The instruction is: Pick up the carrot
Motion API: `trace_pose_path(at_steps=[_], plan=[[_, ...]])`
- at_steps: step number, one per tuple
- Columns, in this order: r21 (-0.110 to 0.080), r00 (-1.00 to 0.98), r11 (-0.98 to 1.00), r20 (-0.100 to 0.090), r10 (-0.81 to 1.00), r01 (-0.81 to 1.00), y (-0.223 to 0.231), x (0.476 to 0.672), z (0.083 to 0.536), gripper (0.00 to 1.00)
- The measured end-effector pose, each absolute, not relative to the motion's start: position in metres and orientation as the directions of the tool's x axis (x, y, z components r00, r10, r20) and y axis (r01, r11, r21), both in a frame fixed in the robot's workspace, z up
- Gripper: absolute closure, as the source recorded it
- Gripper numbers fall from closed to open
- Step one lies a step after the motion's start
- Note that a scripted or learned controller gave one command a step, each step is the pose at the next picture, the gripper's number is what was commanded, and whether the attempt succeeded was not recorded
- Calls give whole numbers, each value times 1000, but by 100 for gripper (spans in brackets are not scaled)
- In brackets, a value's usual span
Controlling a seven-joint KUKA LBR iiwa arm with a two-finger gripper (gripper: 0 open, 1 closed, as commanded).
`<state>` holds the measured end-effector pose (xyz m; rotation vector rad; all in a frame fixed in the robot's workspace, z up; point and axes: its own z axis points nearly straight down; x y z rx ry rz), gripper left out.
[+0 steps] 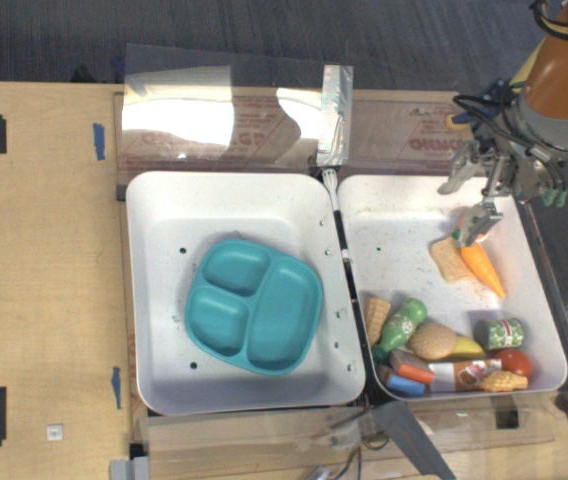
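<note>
Right of frame centre, I see the gripper (480, 223), grip state indiscernible, touching the carrot's (484, 269) upper-left end; carrot axis runs lower-right.

A teal plastic sectioned plate (254, 306) lies in the plain white shallow left bin (154, 208). In the speckled white right bin (394, 218) are a bright orange tapered carrot (483, 268), a tan cracker piece (449, 260), a green bottle-shaped toy (400, 328) and a red round tomato toy (513, 363).

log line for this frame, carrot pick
task: pick up carrot | pincer: at leafy top of carrot, in right bin | carrot: lying on bin floor, beside cracker | left bin: teal divided plate
</note>
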<state>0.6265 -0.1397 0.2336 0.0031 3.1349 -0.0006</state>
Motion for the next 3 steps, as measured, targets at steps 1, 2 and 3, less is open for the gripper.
trace_pose_path(at_steps=[1,2,3], plan=[[3,-998,998,5,-59,-59,-149,562,117,0],[-2,-996,996,-10,-91,-91,-166,574,89,0],[-5,-995,996,-23,-93,-93,-164,578,103,100]])
